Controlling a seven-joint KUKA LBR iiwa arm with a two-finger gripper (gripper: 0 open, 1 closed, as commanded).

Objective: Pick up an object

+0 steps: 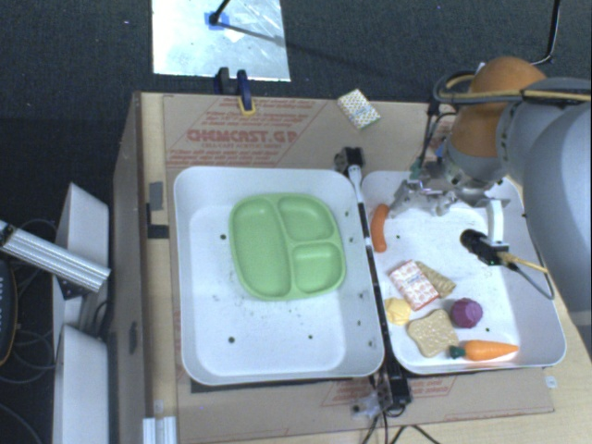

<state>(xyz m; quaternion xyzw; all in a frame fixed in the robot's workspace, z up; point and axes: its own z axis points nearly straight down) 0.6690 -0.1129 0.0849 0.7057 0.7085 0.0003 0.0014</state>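
Toy food all lies flat on the floor of the right bin, so nothing is picked yet. The reach looks made, while the descent, the squeeze and the lift are all left to do.

The gripper hangs over the bin's far end, at about 12 o'clock in that bin. Its fingers look spread apart with nothing between them, and I can't see them touching any item.

Working outward from there:

- **Nearest:** the orange toy sausage sits at roughly 8 o'clock from the gripper, hard against the bin's left wall. By my reckoning it is the likeliest target.
- **Middle of the bin:** at 6 o'clock comes the pink wafer pack, touching a tan cracker.
- **Further down:** a small yellow piece, a toast slice and a purple lump are bunched close together.
- **Near wall:** a toy carrot lies along it at about 5 o'clock.

Way out at 9 o'clock, the left bin carries a green divided plate. Both bins sit on the table.
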